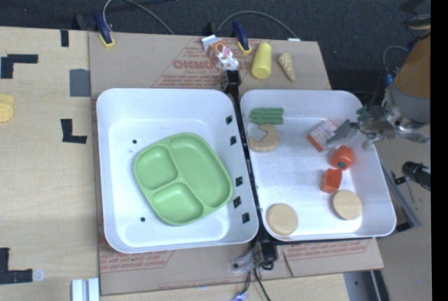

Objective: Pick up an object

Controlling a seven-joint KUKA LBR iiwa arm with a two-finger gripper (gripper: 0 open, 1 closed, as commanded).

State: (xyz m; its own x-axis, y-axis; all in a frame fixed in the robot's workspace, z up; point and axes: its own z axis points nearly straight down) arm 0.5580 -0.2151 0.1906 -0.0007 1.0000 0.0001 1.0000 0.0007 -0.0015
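Green tray [183,178] in left bin [112,152] — alone.

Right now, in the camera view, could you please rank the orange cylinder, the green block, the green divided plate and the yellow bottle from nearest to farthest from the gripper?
1. Orange cylinder, just below-left of the gripper, right bin.
2. Green block, far-left part of the right bin.
3. Yellow bottle, on the cardboard beyond the bins.
4. Green divided plate, left bin.
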